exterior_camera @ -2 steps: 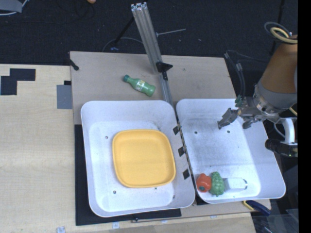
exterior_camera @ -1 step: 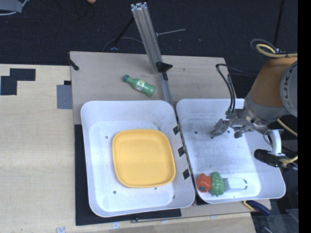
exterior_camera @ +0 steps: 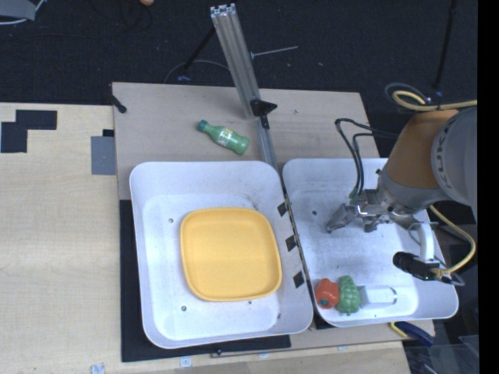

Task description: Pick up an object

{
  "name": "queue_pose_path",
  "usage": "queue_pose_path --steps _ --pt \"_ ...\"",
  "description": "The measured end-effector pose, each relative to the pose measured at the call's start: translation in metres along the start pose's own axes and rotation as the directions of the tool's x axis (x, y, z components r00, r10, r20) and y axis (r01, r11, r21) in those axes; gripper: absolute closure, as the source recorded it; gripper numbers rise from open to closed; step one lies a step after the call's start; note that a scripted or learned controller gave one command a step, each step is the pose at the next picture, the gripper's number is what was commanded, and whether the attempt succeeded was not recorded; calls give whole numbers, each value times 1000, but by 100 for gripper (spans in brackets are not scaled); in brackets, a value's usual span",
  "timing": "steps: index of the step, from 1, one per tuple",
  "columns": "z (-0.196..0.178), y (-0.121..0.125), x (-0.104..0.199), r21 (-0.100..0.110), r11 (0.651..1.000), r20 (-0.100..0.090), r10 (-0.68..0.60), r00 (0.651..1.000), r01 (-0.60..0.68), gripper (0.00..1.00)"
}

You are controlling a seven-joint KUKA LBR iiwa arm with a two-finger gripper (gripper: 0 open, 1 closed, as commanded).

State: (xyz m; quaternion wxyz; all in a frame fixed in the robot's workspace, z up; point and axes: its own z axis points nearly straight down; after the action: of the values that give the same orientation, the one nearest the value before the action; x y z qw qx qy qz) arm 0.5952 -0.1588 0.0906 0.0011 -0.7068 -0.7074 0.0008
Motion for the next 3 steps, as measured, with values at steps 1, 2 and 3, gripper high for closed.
queue_pose_path --steps 1,2,3 --pt "-12 1 -1 -3 1000 1 2 1000 -2 100" --pt "-75 1 -1 -8 1000 1 1 1000 -1 100" --pt "-131 3 8 -8 1000 1 0 1000 0 100"
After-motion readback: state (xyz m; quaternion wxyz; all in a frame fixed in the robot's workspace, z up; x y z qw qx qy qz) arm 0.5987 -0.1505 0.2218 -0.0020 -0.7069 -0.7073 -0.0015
